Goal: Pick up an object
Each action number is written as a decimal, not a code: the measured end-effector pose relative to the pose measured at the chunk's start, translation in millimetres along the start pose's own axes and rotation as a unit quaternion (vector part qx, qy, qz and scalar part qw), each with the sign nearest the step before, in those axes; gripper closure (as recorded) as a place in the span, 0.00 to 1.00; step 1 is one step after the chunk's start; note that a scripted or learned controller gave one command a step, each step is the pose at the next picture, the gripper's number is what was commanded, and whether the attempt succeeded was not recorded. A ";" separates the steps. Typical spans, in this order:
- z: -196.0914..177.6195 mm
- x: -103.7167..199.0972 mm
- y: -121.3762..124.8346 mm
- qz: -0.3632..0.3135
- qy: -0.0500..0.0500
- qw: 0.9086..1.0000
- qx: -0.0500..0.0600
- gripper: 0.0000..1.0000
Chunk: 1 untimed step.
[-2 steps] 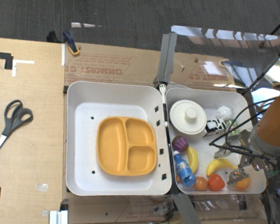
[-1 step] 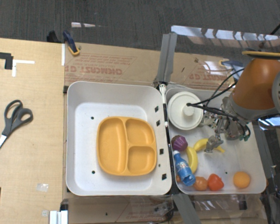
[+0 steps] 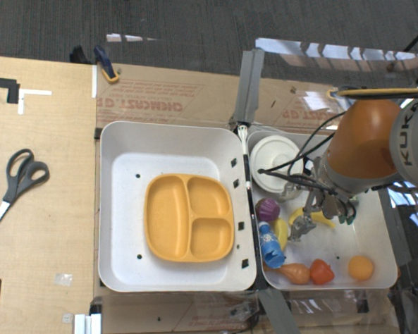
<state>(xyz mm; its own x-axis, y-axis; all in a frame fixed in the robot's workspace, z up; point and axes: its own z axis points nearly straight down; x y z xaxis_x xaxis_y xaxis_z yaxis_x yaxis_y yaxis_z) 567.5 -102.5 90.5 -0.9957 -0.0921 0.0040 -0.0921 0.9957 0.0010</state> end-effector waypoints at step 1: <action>-128.0 -8.8 -46.4 0.092 -0.005 0.996 0.001 0.00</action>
